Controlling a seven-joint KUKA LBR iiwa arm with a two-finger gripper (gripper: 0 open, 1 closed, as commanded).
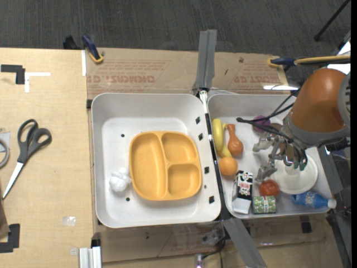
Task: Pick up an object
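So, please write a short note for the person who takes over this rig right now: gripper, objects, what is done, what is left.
Gripper: low in the right bin, just above the red tomato; nothing visibly held.
Right bin also holds a banana, an orange, a milk carton and a blue bottle.
Left bin: yellow divided plate, white crumpled item.
Done: nothing picked.
Left: grasp and lift one object.

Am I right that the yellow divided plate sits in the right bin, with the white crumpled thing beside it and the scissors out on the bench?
Not quite. The camera view shows the yellow divided plate in the left bin, not the right one. The rest holds: the white crumpled thing lies beside the plate, and the scissors lie out on the bench.
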